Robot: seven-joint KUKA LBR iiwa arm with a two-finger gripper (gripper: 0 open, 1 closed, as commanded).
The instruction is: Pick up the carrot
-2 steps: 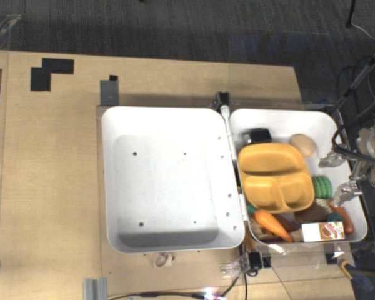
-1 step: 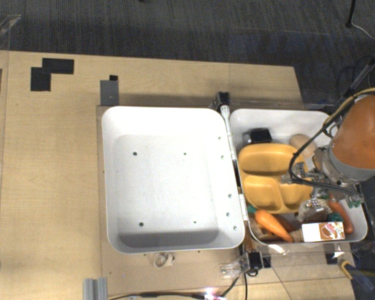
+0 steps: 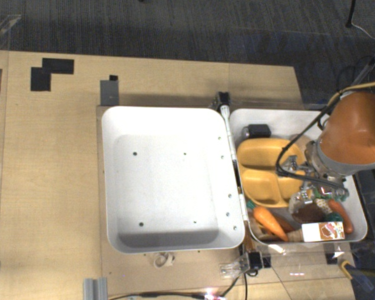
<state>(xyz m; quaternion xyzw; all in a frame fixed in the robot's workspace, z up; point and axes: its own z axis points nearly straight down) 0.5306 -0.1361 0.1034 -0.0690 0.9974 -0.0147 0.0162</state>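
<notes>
Robotics laboratory: plywood bench [image 3: 50, 186] with two white bins [image 3: 169, 180], trailing cables [image 3: 175, 294], stand legs on dark carpet [image 3: 175, 17].

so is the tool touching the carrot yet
Apart. The camera view shows the tool over the right bin's middle, with a gap of dark clutter between it and the carrot at the front.

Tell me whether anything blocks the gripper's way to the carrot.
Nothing visible lies on the carrot, which sits exposed at the near edge of the right bin. The gripper is over that bin, to the carrot's right, above a dark item. Yellow objects flank the carrot's far side.
</notes>
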